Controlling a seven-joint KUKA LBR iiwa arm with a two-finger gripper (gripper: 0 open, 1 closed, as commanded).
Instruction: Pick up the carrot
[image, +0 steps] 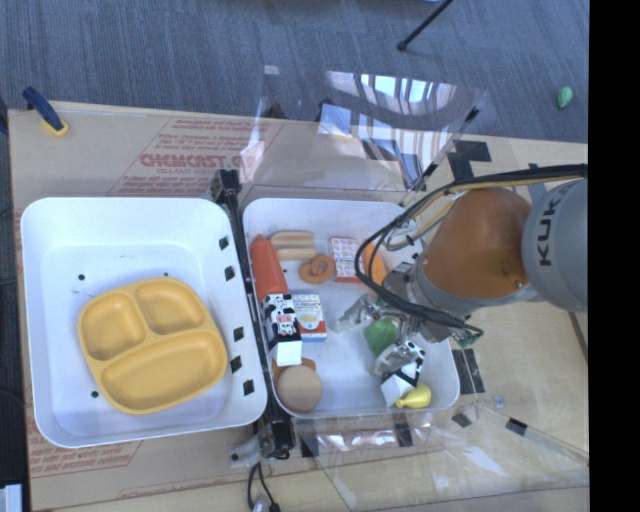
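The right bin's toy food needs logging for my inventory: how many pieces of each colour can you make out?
Orange or red: 2, carrot, an orange piece
Tan or brown: 3, hot dog bun, pretzel, egg
Green: 1
Yellow: 1
Printed cartons or boxes: 4
Total: 11

The gripper (385, 322) hangs over a green item (381, 333); the carrot (267, 268) lies well to its left, untouched.

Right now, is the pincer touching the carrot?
Apart. The camera view shows the carrot lying along the right bin's left wall, while the pincer hangs near the green item, with bare bin floor between them.
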